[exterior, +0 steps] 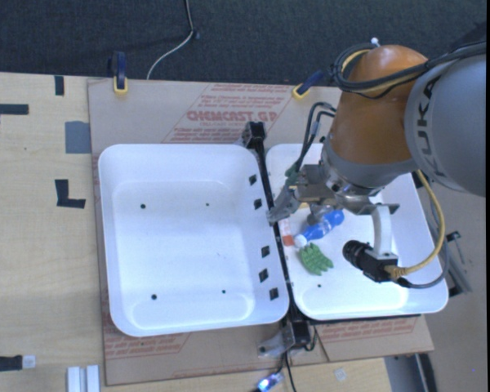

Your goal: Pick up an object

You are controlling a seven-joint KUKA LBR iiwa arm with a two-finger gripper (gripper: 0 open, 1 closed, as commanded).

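A blue bottle-like object [323,224] is seen lying tilted in the right bin [408,296], close to the black divider [267,211] that separates the two bins. Just beside it, on the side nearer the divider, a small piece with an orange and white end [288,239] is found, and just below the blue object a green leafy-looking item [315,259] rests on the bin floor. These three things are gathered near the divider, which is judged to be why the arm has been brought over that edge of the bin rather than its middle.

The gripper [312,209] is positioned directly above the blue object, with the wrist body covering most of it. Whether the claw is apart or together cannot be told, and no object can be confirmed between its parts, so no hold is claimed.

Farther from the divider, a black cylindrical fitting [364,260] with a yellow cable [425,260] hangs off the arm over the right bin. On the other side of the divider, the left bin [114,219] lies bare white.
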